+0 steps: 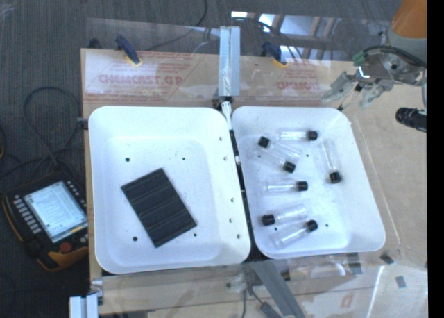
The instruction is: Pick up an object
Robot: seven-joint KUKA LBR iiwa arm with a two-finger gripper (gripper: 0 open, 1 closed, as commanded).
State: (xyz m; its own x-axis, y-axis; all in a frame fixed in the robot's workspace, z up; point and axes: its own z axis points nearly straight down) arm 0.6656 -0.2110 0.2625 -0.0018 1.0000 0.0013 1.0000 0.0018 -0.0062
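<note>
A dark carpeted floor [62,46] surrounded the bench [402,171], which carried two shallow white bins side by side with a clear sheet clamped behind them. On the floor at about nine o'clock lay a handheld control pendant [48,216] with a lit screen, its black cable looping away above it.

The left bin [111,129] held a flat black ribbed panel [158,207], lying tilted across the bin's floor. The right bin [361,191] held seven clear vials with black caps: one [297,135] at the bin's twelve o'clock, two [276,155] slanted near the middle top, one [330,161] upright toward three o'clock, one [286,186] at the centre, and two [284,215] close together toward six o'clock, the lower one [293,232] near the front wall.

The arm [416,11] entered at about two o'clock, its orange band showing at the corner, wrist bent toward the bins. The pincer [350,91] hung outside the right bin, above its far right corner, fingers spread apart with nothing between them, well apart from every vial.
</note>
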